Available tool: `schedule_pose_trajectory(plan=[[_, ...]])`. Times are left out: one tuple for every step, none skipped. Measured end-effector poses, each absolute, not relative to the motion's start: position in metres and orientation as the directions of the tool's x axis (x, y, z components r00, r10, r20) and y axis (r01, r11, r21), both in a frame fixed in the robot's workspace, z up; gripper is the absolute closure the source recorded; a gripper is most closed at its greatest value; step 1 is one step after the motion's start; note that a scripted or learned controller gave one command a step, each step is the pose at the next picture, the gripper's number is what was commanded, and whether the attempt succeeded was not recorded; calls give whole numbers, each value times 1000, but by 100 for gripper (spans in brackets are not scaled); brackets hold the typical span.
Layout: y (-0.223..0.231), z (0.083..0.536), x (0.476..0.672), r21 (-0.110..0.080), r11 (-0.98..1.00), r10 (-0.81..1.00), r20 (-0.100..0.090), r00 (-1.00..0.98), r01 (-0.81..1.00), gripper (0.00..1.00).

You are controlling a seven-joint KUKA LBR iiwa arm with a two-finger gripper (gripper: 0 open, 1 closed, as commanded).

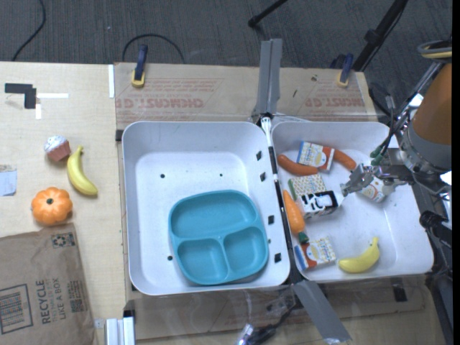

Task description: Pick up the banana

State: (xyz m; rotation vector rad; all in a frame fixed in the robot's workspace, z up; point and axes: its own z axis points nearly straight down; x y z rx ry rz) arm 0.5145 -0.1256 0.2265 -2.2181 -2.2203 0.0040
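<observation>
In the right bin [402,264], bare white floor lies open between the banana [359,257] at the front wall and the claw [359,182] further back. A small carton [318,251] sits just beside the banana's left end. Carrots [293,214] and cartons [313,154] crowd the bin's left and back.

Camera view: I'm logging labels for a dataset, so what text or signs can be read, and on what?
"RECYCLE LIKE A BOX", beside a barcode: brown cardboard box at lower left.
"CHEMCEST", red, upside down: cardboard sheet behind the bins; smaller print blurred.
Small cartons in the right bin: print too small to read.
</observation>
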Motion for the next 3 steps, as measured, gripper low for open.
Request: schedule_pose_trajectory(plan=[[-183,125,477,-4,-66,998,1,66,998,0],[-218,91,477,-1,412,911,2,-412,911,0],[-220,91,477,0,368,930,1,-368,930,0]])
